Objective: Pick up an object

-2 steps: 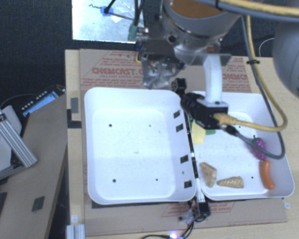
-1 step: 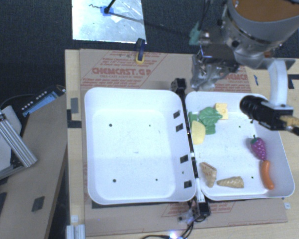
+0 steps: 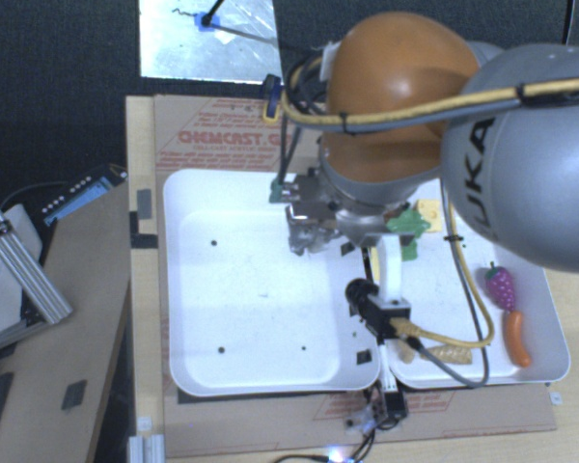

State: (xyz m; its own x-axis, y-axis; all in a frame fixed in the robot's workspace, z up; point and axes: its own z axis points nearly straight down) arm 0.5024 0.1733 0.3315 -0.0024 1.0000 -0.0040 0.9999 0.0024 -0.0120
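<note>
My gripper (image 3: 314, 228) hangs under the big orange wrist band, over the ridge where the two white bins meet, at the far-right part of the left bin (image 3: 203, 287). The arm's grey bulk hides much of the right bin (image 3: 558, 353). In that bin I see a green toy (image 3: 406, 223) with a yellow piece (image 3: 430, 209) just right of the gripper, a purple grape bunch (image 3: 500, 285), an orange carrot-like toy (image 3: 516, 340) and a tan piece (image 3: 451, 356) near the front rim. I see nothing held.
Brown cardboard (image 3: 222, 138) lies under the bins. A shiny sheet (image 3: 207, 27) sits at the back and a metal frame (image 3: 19, 258) at the left edge. A yellow cable (image 3: 468, 297) loops across the right bin.
</note>
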